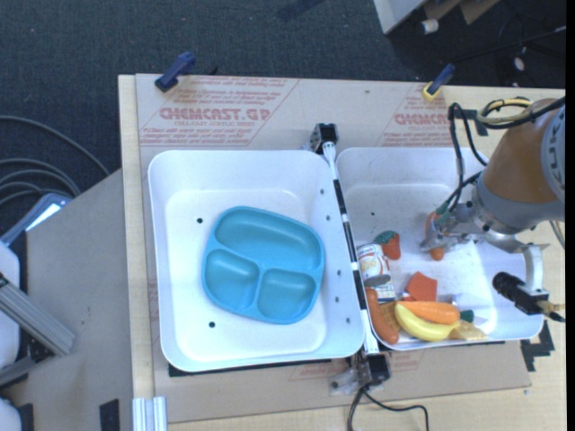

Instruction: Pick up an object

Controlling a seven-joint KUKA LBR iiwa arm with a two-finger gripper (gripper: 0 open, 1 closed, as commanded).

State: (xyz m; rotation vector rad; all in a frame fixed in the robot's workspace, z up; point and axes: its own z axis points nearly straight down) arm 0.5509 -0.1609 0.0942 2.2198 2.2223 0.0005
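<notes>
End effector (437, 237) is low in the right white bin (386, 164), over a small orange piece (437, 252); its opening cannot be determined. Yellow plastic banana (422, 324) lies by the bin's near edge.

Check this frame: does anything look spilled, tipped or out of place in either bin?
Nothing looks spilled or damaged. The toy food, including the banana and carrot, is heaped in the right bin's near corner, and the small can leans against the divider. The blue tray lies flat in the left bin.
</notes>
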